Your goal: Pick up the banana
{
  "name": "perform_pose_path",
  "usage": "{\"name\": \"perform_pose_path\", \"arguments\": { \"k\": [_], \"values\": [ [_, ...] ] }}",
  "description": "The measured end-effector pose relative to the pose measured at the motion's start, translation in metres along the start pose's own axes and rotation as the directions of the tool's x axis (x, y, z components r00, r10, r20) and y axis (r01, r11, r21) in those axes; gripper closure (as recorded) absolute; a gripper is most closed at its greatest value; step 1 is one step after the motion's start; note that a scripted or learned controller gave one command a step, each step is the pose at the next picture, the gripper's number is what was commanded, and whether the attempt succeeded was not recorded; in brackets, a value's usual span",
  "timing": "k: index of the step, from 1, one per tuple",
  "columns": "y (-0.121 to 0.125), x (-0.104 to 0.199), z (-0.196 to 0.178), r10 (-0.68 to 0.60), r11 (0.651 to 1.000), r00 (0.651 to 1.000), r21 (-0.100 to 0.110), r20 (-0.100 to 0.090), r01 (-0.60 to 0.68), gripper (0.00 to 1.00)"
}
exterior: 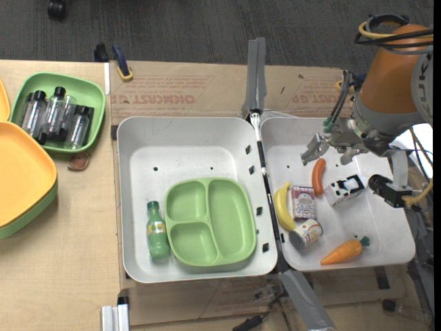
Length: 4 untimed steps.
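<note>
Nearest the lens, a carrot [342, 251] and a can [307, 233] crowd the right bin's [386, 254] front. Just beside the can, the banana [282, 206] lies against the bin's left wall, hemmed by a small carton [302, 202]. Gripper [331, 148] hovers near a red sausage [318, 176], apart from the banana; whether its jaws are spread cannot be told.

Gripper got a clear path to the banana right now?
Probably yes. The banana lies uncovered by the right bin's left wall, with the small carton tight against it. The gripper hangs above the same bin; the carton may crowd one finger.
</note>
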<state>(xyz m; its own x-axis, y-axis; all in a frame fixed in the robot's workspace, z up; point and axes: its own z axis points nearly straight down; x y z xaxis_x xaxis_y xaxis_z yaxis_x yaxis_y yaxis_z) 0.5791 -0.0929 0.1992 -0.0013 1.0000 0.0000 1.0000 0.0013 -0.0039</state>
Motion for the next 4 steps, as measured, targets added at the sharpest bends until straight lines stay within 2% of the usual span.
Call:
{"name": "perform_pose_path", "arguments": {
  "k": [1, 2, 3, 4],
  "values": [
    [0.024, -0.052, -0.052, -0.008, 1.0, 1.0, -0.004, 0.002, 0.008, 0.0],
    [0.024, -0.053, -0.06, -0.007, 1.0, 1.0, -0.003, 0.002, 0.007, 1.0],
    [-0.005, -0.068, 0.033, -0.341, 0.94, 0.94, -0.002, 0.0, 0.341, 1.0],
    [0.08, -0.13, 0.081, -0.146, 0.989, 0.989, -0.004, 0.002, 0.146, 1.0]
  ]
}}
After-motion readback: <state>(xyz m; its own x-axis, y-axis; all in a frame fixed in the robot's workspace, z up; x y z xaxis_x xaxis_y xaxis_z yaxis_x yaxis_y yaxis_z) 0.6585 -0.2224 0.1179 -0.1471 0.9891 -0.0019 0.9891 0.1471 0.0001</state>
